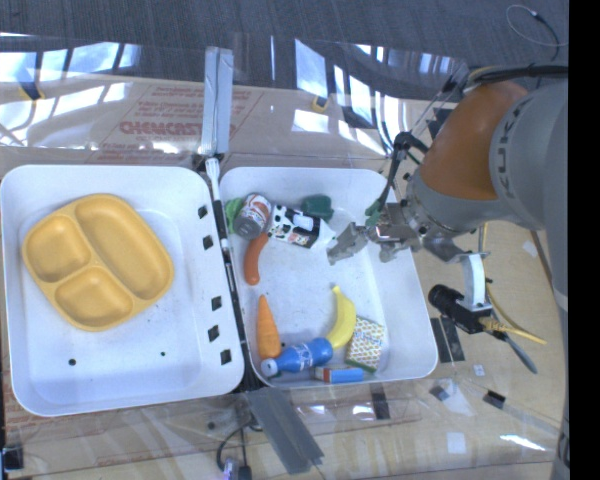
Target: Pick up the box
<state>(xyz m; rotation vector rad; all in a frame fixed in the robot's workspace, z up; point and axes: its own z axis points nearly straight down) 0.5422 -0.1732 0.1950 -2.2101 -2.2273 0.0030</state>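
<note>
Box (366, 342): sits in the right bin's (412, 353) near-right corner, just beside the banana (342, 315).
Box axis: looks tilted, long side running corner to corner, roughly toward the gripper; hard to call.
Gripper (348, 245): hovering mid-bin, well apart from the box, fingers spread, nothing between them.
Tip: travel toward the near wall, turn the wrist across the short sides, descend clear of banana and bin wall.
</note>
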